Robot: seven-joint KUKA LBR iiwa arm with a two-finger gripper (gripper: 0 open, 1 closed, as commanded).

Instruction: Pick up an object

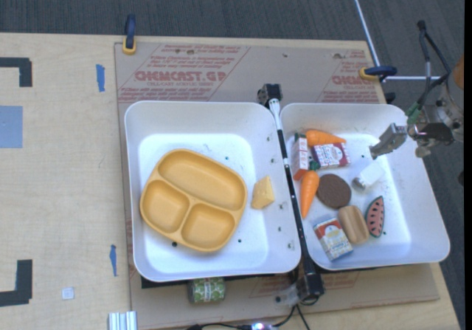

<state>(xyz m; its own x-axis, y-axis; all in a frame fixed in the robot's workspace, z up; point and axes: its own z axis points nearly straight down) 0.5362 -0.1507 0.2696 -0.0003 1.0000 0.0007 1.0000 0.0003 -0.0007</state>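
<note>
The right bin (431,207) holds several toy foods: two carrots (309,193), a red and white carton (329,153), a brown round biscuit (334,190), a small white piece (369,173), a watermelon slice (376,216), a bread roll (354,224) and a juice box (333,239). My gripper (400,148) hangs over that bin's upper right part, above and to the right of the white piece. Its fingers are spread open and nothing sits between them.
The left bin (140,125) holds a yellow divided plate (193,199) and a cheese wedge (263,193) by its right wall. A green can (208,290) lies on the bench in front of the bins. A black divider (284,166) runs between the bins.
</note>
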